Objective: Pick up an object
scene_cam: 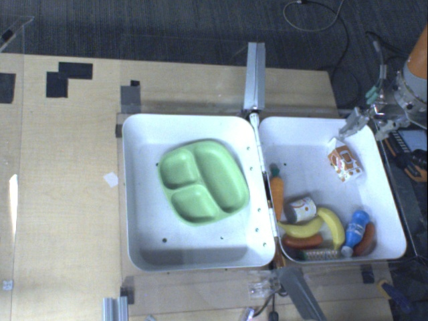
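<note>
- Two white bins sit side by side; the left bin holds a green divided plate.
- The gripper hangs over the right bin; a small orange-and-white packet dangles from its closed fingers.
- Near the front wall lie a banana and a blue bottle.

We see grey metal wrist parts w/ thin cables, and orange band above; fingers silver-grey.

You have two white bins, one green divided plate, one banana, one carrot, one blue bottle, one snack packet.
</note>
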Available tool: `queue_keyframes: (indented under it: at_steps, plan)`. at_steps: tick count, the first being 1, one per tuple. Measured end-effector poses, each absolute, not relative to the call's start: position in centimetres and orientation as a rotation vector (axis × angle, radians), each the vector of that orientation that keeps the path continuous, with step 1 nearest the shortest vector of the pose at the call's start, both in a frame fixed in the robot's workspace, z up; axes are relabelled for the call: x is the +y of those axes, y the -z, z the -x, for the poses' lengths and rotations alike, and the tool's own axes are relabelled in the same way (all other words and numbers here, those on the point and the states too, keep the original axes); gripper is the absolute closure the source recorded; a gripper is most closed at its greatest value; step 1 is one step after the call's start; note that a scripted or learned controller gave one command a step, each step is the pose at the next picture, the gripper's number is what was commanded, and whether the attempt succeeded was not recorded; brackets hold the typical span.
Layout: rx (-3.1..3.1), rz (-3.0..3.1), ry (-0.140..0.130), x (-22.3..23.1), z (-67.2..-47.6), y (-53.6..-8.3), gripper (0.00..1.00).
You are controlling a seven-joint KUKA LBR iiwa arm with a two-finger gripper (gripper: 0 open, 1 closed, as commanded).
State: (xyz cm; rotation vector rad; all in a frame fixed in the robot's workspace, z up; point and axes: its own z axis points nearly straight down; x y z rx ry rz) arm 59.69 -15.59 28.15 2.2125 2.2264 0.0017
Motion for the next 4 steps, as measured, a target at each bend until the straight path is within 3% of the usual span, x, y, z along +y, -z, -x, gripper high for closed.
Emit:
queue_keyframes:
  at_steps: [1,2,3,4]
  plan:
    - [2.245,-2.192,-0.002,-19.8,-64.8,-20.4,0.00]
    - [2.095,-2.333,-0.007,-20.3,-64.2,-9.7,0.00]
    - [1.850,-2.535,-0.005,-15.5,-67.1,-12.5,0.00]
    - [1.931,-2.471,-0.005,-15.4,-67.1,-8.9,0.00]
